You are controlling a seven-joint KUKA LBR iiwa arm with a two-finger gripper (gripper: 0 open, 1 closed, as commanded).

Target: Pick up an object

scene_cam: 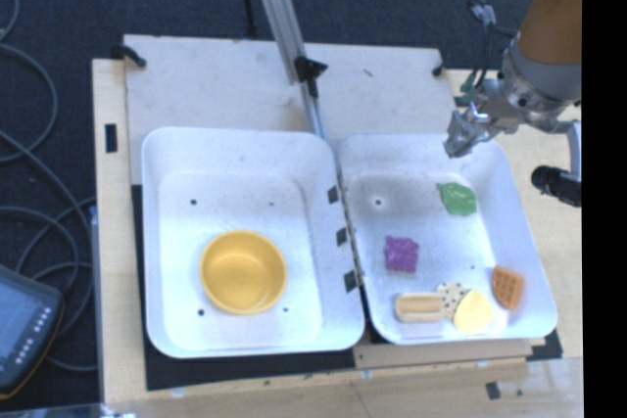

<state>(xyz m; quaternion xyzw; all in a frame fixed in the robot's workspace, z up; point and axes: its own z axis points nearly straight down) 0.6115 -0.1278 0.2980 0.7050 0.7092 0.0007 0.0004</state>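
Note:
The right bin (509, 210) holds a green lump (457, 199), a purple block (401, 253), a tan bread roll (418, 307), a pale yellow piece (474, 312), a small spotted die (450, 294) and an orange waffle piece (506, 287). A yellow bowl (243, 271) sits in the left bin (167, 210). My gripper (460, 144) hangs over the right bin's far right corner, above and just behind the green lump. Nothing shows between its tips.
A slanted aluminium pole (279, 10) rises from the back between the bins. Cables lie on the dark floor at left, and a tablet (20, 328) sits at lower left. A black knob (554, 181) juts beside the right bin.

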